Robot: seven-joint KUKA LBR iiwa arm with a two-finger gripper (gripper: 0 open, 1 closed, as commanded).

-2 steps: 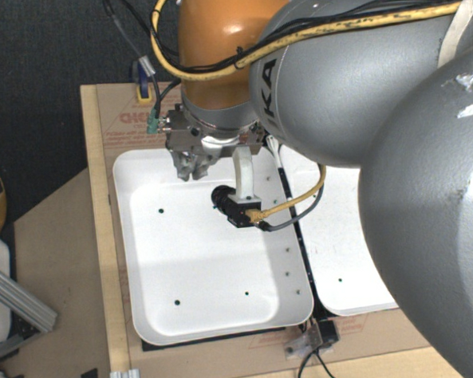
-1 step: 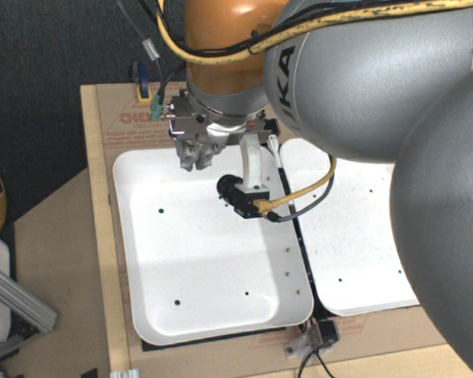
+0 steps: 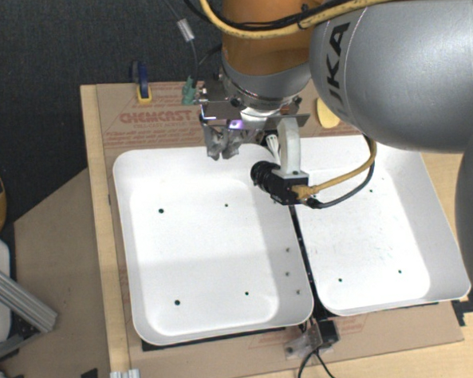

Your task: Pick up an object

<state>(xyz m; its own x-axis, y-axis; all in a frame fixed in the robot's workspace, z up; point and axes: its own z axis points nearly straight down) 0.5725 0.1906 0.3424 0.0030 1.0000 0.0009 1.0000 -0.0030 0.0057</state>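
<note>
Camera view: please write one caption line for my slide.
KUKA arm's gripper hovers over the far edge of the left white bin.

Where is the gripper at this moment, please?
In the camera view the gripper hangs over the far edge of the left bin, near that bin's far right corner, just left of the seam with the right bin.
</note>
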